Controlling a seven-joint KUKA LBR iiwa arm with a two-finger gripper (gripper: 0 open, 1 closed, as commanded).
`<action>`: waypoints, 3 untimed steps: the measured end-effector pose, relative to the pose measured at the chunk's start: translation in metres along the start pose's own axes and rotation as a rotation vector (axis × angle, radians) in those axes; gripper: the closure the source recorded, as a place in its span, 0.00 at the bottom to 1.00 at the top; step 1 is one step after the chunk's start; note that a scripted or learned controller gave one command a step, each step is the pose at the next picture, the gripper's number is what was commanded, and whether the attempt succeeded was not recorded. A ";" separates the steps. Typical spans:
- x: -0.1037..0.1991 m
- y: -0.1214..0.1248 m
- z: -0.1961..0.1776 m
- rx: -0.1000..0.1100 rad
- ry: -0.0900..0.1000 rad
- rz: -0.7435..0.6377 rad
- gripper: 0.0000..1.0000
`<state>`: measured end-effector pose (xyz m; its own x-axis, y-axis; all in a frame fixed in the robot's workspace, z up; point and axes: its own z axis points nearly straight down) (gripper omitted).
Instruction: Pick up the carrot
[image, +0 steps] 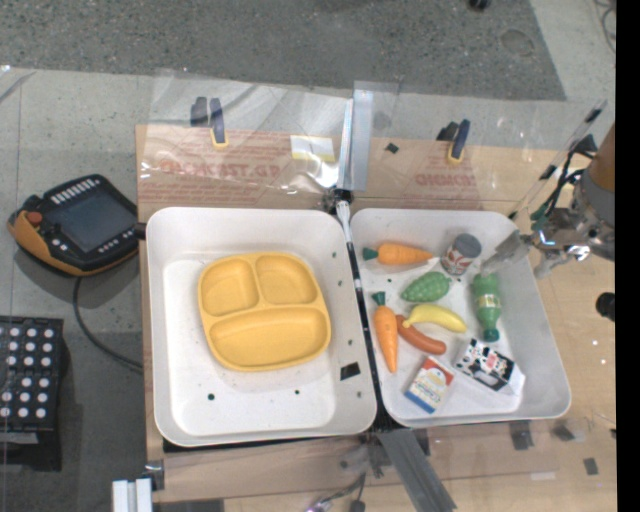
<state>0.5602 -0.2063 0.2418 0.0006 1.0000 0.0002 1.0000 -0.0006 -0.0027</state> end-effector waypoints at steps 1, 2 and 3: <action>0.072 0.006 0.064 0.002 -0.001 0.102 0.00; 0.102 0.061 0.150 0.000 -0.004 -0.084 0.00; 0.162 0.117 0.049 -0.002 -0.005 0.031 0.00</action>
<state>0.6776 -0.0444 0.1921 0.0313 0.9995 -0.0050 0.9995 -0.0313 -0.0009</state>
